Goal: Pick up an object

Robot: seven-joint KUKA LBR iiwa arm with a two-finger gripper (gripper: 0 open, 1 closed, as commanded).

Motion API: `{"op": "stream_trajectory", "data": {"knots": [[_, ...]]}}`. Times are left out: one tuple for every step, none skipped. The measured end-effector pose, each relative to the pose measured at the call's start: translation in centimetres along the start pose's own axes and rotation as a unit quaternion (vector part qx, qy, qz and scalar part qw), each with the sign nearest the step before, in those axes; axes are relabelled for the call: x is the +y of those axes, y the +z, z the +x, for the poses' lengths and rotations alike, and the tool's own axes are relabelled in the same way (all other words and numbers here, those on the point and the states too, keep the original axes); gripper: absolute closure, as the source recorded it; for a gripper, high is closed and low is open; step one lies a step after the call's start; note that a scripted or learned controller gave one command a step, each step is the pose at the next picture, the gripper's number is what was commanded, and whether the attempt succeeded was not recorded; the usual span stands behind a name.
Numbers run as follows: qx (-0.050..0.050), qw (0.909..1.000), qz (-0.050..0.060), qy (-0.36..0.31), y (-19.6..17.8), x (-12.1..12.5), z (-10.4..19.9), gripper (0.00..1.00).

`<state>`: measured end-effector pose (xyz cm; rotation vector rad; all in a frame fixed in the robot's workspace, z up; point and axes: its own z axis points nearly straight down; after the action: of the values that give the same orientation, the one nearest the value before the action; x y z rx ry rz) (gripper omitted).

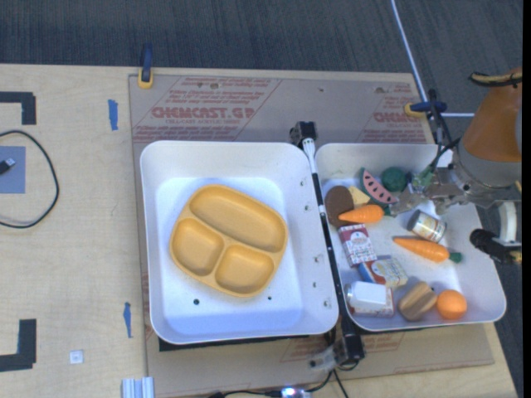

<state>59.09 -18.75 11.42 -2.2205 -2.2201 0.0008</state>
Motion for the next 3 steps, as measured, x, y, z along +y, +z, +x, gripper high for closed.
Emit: {"op": "stream_trajectory", "data": {"knots": [[0.0,1.0,-0.001,0.0,2.8,-8.3,5.3,0.0],[-0.001,1.0,-0.004,0.001,2.8,-11.0,7.2,0.0],[-0.002,1.0,-0.007,0.001,1.7,-10.8,7.2,1.0]]}}
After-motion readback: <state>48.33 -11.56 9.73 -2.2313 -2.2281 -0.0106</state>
